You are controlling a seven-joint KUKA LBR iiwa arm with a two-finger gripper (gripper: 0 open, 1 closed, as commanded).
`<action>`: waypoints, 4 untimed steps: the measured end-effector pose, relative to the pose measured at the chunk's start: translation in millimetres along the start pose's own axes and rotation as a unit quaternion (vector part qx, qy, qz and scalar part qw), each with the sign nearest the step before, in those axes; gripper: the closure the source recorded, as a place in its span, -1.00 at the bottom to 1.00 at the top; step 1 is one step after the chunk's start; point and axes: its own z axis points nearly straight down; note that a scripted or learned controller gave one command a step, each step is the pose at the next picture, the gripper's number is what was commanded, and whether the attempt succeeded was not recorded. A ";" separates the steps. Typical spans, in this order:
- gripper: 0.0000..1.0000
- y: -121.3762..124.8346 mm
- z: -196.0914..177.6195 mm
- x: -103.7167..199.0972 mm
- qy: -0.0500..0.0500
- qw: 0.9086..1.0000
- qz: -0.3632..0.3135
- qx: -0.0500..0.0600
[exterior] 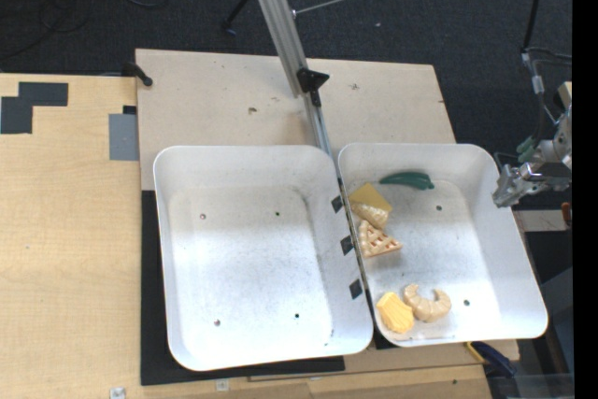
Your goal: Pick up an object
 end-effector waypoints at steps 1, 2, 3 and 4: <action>1.00 6.1 0.4 49.2 0.002 1.000 -0.001 0.003; 1.00 -3.7 1.2 98.0 0.002 1.000 -0.001 0.004; 1.00 -4.5 18.8 144.4 0.002 1.000 -0.001 0.005; 1.00 -12.6 17.3 199.1 0.002 1.000 -0.002 0.004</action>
